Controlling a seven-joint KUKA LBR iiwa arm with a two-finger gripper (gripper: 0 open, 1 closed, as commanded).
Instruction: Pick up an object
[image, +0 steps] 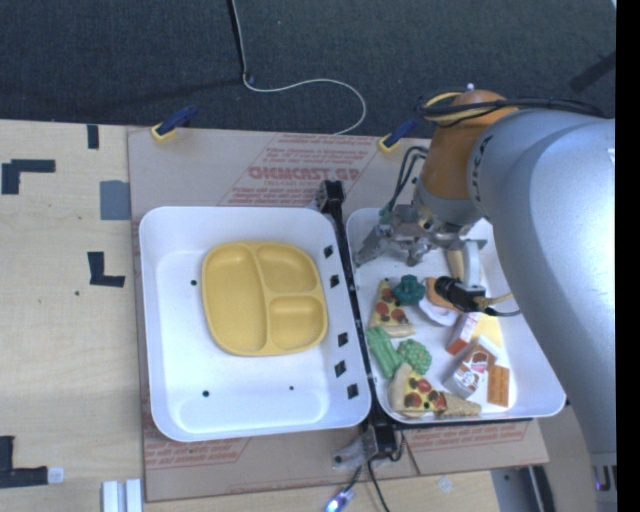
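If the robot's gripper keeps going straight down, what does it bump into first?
Probably the white floor of the right bin near its back edge. The gripper hangs just behind the toy food, though depth is hard to judge from here.

A pale yellow divided plastic tray (265, 297) lies in the shallow white left bin (165, 330). The white right bin (535, 385) holds green toy vegetables (398, 352) and red-spotted pizza slices (420, 392). The grey arm (560, 210) has an orange band (452, 150).

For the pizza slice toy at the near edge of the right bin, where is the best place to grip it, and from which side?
Grip the triangular pizza slice toy across its narrower part, coming straight down from above. It lies flat, so the side edges are the likely hold. The shallow white right bin has its wall just beside it, and the green toy vegetable crowds the far side.
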